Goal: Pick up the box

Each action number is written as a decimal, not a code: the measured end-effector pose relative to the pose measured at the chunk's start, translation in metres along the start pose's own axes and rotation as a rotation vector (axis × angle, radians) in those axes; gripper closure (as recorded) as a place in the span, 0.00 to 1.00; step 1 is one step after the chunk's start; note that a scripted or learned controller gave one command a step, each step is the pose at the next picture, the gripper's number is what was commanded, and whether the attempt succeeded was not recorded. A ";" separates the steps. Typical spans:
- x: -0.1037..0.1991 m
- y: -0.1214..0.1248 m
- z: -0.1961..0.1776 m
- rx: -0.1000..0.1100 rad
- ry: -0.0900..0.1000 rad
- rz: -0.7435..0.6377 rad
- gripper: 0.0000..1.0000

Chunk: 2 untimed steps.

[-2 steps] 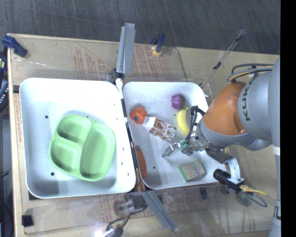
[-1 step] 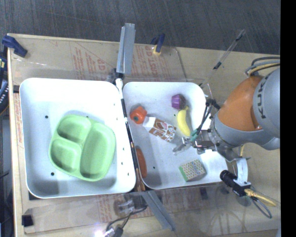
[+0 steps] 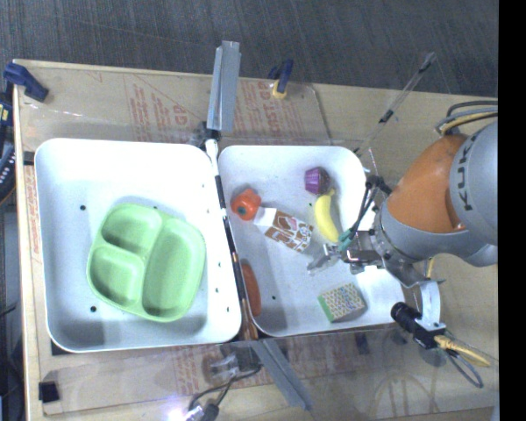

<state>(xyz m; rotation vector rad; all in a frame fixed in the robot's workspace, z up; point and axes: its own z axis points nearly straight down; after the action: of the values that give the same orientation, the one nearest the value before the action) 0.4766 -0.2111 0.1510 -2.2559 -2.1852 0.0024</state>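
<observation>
Worktop: pale wood board with red print, bearing two shallow white bins side by side.
Box: small and flat, its top covered in a fine multicoloured speckled pattern; it lies tilted in the near right corner of the right bin, apart from the other items.
Hand: at the end of the grey and orange arm, low over the right bin, just beyond the box and beside the banana; I cannot tell how it is set, and nothing shows in its grip.
Red item: long and dark red, against the right bin's left wall.
Green plate: three compartments, in the left bin.
Carton: small white and brown pack, mid bin.
Banana: yellow, right of the carton.
Tomato: red-orange, near the left wall.
Purple item: small, at the far side of the right bin.
</observation>
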 end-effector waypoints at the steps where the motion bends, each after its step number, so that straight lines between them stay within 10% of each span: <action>1: 0.000 0.000 0.000 0.000 0.000 0.000 0.00; 2: 0.000 0.000 0.000 0.000 0.000 0.000 0.00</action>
<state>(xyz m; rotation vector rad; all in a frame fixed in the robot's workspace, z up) 0.4766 -0.2110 0.1510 -2.2558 -2.1852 0.0024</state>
